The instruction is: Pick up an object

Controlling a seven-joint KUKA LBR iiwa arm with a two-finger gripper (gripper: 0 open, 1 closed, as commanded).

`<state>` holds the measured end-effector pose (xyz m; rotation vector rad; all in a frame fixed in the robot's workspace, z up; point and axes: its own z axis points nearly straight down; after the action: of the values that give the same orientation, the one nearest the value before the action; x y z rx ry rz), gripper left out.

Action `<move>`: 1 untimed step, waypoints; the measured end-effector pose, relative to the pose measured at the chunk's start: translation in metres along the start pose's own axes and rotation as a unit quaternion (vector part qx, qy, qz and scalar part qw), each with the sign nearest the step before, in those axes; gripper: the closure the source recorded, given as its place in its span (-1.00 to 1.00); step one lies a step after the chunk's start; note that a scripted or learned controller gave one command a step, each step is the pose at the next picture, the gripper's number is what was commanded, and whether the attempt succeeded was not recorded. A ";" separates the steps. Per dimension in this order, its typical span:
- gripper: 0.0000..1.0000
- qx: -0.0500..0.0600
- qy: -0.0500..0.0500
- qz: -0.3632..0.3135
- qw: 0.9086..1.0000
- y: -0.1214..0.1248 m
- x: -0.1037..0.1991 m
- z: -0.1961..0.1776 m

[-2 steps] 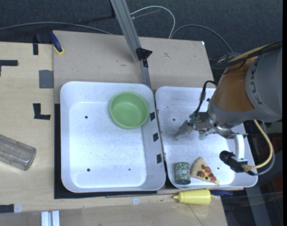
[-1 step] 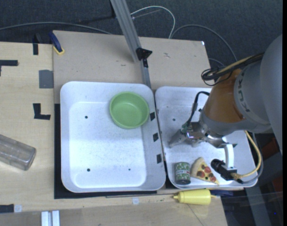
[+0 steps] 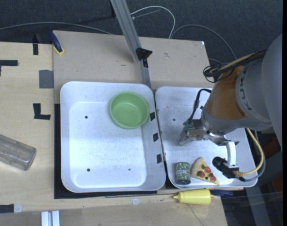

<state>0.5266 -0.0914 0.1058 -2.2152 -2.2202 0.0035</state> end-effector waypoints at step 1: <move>1.00 -0.004 -0.001 0.001 1.000 -0.001 -0.010 -0.049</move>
<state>0.5261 -0.1012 0.1544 -2.2229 -2.2228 -0.0018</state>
